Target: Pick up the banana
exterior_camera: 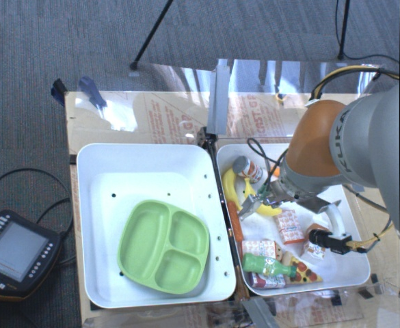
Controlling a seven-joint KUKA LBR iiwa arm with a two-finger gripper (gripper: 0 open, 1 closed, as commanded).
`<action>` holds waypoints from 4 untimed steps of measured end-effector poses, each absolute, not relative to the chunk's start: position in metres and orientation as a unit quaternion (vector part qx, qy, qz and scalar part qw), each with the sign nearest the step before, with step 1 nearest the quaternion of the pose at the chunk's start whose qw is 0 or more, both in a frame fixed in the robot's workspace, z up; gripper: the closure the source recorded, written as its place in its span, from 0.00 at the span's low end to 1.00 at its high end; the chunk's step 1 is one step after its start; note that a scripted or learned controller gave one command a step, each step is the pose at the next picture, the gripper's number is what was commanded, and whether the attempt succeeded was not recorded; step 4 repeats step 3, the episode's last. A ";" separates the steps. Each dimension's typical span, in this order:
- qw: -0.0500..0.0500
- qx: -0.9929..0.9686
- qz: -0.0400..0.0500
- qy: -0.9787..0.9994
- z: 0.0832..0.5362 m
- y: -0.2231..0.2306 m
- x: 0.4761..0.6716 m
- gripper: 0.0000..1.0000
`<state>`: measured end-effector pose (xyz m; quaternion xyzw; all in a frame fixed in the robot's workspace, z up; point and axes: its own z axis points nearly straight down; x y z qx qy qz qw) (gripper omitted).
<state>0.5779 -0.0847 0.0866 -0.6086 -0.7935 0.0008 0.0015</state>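
- Writing: red print runs across the clear sheet (186, 118) on the bench behind the bins, well beyond the gripper; the letters are mirrored and warped and I cannot read them. The small cartons near the gripper carry red and white printing too small to make out.
- Arm: the grey arm (364, 142) reaches in from the right, its orange band (316, 142) above the wrist, bent down over the right bin (360, 268). The gripper (254, 203) hangs low at that bin's left part, pointing leftward and down.
- Gripper state: whether it is released or clenched cannot be told; the tips merge with the clutter beneath.
- Banana (232, 190): lies in the right bin along its left wall, just left of the gripper and partly beneath it; contact cannot be judged.
- Around it: a small can (244, 166) just behind the gripper; a carrot-like orange stick (234, 227) just in front and left; a red and white carton (290, 227) to the right and front; a green bottle (271, 265) and a pizza slice toy (302, 270) further to the front.
- Well to the left, the left bin (100, 176) holds a green divided plate (164, 246).
- A tablet-like pendant (11, 255) lies on the floor far left.
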 end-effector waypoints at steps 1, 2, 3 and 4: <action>0.001 -0.609 0.000 -0.793 0.087 -0.112 0.624 0.00; 0.002 -0.608 0.000 -0.794 0.096 -0.112 0.624 1.00; 0.001 -0.674 0.001 -0.739 0.187 -0.051 0.644 1.00; 0.001 -0.674 0.001 -0.739 0.187 -0.051 0.644 1.00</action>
